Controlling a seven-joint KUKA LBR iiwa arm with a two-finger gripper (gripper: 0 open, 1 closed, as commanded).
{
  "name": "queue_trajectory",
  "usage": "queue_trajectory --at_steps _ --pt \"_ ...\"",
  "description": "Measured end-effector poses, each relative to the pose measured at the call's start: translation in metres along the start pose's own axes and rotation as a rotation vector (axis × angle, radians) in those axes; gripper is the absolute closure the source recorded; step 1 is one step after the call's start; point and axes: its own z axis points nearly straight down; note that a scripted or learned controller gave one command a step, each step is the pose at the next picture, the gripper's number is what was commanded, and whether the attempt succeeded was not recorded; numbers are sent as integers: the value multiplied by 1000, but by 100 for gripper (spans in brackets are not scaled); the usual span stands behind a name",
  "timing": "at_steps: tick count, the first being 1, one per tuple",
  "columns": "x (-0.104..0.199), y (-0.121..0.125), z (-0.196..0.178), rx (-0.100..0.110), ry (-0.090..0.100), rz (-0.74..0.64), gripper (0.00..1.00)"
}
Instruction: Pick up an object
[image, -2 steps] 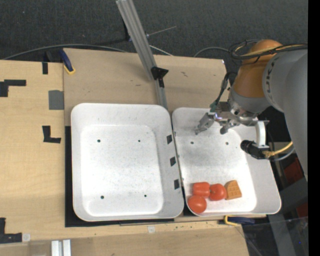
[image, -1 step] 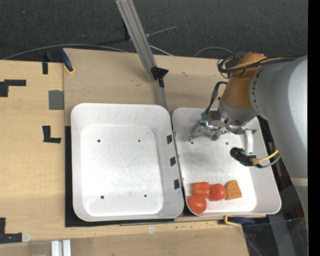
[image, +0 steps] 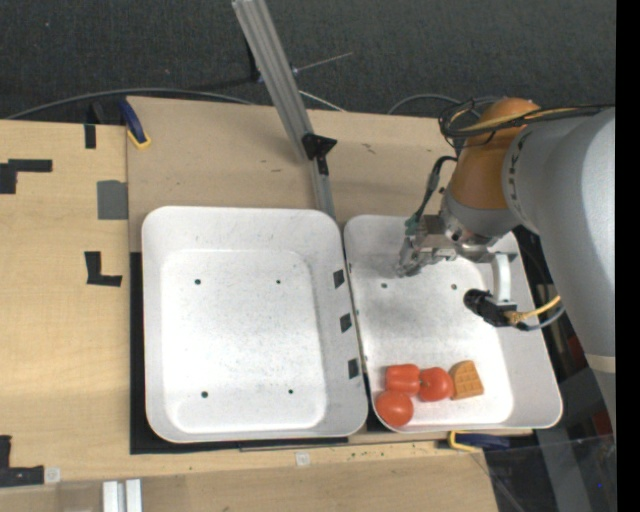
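— Red pieces (image: 414, 389) sit at the near rim of the right bin (image: 500, 405), with an orange waffle-like block (image: 466, 379) touching them on one side. Why would they bunch up down there?

— My guess is the bin floor tips slightly toward that edge, or they got nudged there; they lie in a tight cluster, three red lumps pressed against each other and against the wall.

— And the gripper (image: 413, 253)?

— It hangs over the far end of that same bin, well apart from the cluster. Nothing sits between its fingers. Whether they are spread or pressed together I cannot tell; they are small, dark and blurred against the white floor.

— So what lies closest to it?

— Bare white floor right beneath, then the wall shared with the left bin (image: 240, 320) just to its side. The toys are across the bin, toward the camera.

— What is that black thing hanging off the arm?

— A cable plug (image: 484, 303) dangling from the wrist, likely slack left so the wrist can turn freely. It hovers between the fingers and the toys.

— Does the picking look close?

— I judge not. The arm must travel toward the near rim, and the crowding against the wall leaves little room for a finger to slip in.
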Motion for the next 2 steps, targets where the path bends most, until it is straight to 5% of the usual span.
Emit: queue_trajectory --at_steps 2 --pt "12 10 -118 -9 0 0 100"
